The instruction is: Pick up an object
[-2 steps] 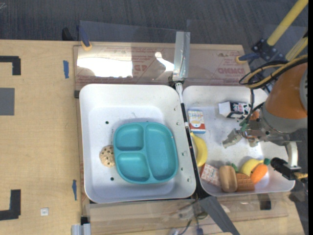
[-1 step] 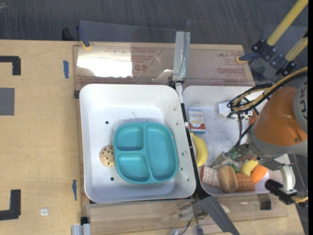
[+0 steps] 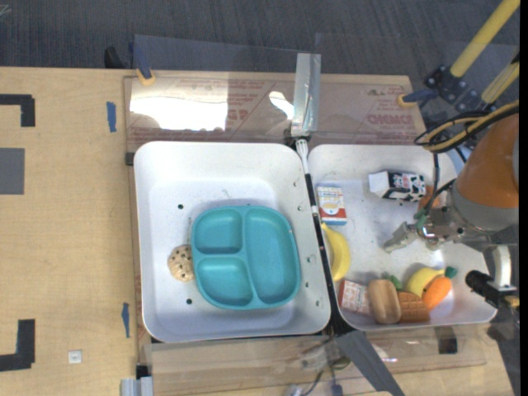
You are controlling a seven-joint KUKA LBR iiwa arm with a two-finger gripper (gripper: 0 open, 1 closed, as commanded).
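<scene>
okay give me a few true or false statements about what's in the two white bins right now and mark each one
1. The teal three-compartment plastic tray lies in the left white bin. True.
2. The round speckled cookie sits inside a tray compartment. False: it lies on the bin floor, at the tray's left edge.
3. The yellow banana is in the right white bin. True.
4. The gripper holds the banana. False: the banana lies apart from it.

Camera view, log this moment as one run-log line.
gripper: over right bin, nothing held | teal tray, cookie: left bin | banana: right bin
</scene>
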